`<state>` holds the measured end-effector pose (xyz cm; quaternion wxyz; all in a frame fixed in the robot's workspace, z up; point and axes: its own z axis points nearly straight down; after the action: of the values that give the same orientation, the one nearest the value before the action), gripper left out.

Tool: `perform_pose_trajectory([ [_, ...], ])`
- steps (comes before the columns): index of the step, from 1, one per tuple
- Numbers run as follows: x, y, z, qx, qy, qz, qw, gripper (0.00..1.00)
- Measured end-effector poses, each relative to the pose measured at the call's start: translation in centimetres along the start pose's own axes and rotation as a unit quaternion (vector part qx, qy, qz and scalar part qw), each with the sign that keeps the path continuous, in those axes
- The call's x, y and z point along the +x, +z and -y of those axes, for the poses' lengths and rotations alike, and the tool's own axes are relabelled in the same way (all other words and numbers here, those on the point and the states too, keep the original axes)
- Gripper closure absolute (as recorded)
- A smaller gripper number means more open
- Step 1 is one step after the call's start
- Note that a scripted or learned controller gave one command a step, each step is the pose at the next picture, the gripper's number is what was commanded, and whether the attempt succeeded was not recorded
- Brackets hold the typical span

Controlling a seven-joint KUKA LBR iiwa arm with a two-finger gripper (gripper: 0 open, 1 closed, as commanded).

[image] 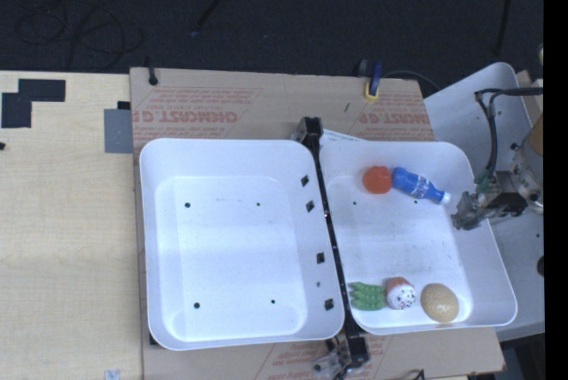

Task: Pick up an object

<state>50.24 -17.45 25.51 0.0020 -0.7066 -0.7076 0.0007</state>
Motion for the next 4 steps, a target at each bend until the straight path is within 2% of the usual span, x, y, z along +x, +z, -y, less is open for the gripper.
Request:
perform_pose_trajectory([
  [1,0.0,0.0,0.0,0.0,0.001,0.0,1.0,0.0],
  [2,0.0,0.0,0.0,0.0,0.001,0.0,1.0,0.0],
  [3,5.3,-7.7,-7.5,-0.006,-0.003,0.002,1.0,0.0],
  [4,5.0,-8.2,-7.1,0.0,-0.001,0.001,1.0,1.0],
])
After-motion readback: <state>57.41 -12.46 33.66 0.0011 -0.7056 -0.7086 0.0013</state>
